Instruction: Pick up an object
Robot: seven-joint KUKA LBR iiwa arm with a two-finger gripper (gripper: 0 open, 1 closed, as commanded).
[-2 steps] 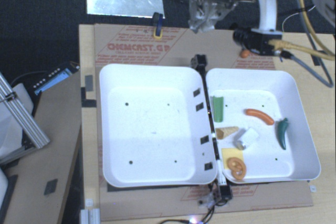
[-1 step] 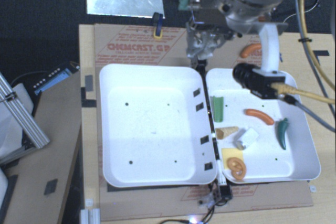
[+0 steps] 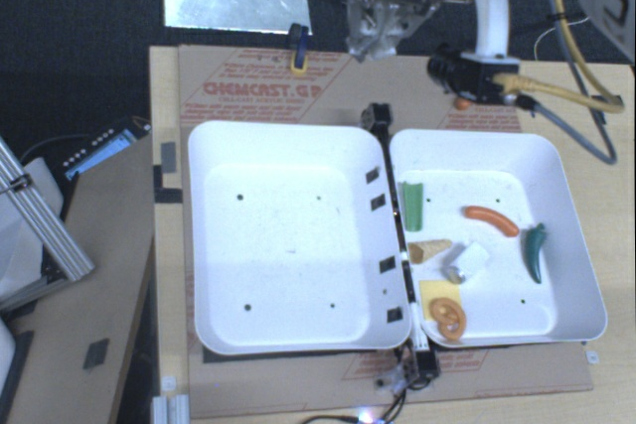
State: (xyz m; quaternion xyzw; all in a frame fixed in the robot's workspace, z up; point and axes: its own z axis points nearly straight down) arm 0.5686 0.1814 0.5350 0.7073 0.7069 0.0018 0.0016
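Note:
My gripper (image 3: 373, 40) hangs high above the bench's far edge, beyond both bins, with nothing visible between its fingers. In the right bin (image 3: 556, 204) lie several small items: a green block (image 3: 411, 205) by the left wall, an orange sausage (image 3: 491, 219), a dark teal pepper (image 3: 535, 251), a tan wedge (image 3: 430, 250), a grey and white piece (image 3: 463, 261), a yellow slice (image 3: 438, 292) and a pretzel (image 3: 447, 317) near the front left corner.
The left bin (image 3: 288, 233) sits beside the right one, joined by black clips along the shared wall. A yellow and blue clamp (image 3: 297, 50) stands at the bench's far edge. Cables and a hose (image 3: 566, 99) run at the right rear.

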